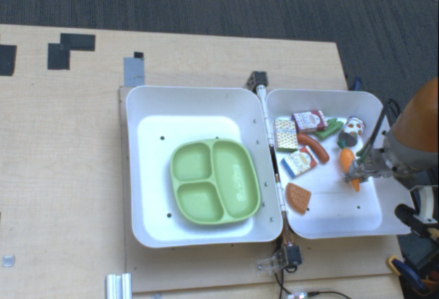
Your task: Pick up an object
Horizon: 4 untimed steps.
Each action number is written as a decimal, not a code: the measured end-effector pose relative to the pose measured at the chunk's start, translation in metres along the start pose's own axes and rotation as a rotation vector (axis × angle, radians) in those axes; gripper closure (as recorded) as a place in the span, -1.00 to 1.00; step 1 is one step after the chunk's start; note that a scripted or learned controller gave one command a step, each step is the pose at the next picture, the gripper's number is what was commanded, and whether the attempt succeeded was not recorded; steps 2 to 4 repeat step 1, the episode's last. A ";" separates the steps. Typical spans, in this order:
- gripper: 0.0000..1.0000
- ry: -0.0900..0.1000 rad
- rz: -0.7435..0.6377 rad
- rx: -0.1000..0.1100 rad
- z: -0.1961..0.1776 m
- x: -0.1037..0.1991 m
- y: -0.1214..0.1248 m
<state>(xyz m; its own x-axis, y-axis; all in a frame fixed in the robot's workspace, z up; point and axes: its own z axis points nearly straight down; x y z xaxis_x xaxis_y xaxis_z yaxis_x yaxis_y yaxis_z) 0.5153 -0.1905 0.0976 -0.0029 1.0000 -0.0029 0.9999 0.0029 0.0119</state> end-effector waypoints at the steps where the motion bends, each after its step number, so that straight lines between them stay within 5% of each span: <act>1: 1.00 0.003 -0.002 0.006 -0.101 0.056 0.010; 4: 1.00 0.003 -0.002 0.006 -0.101 0.056 0.010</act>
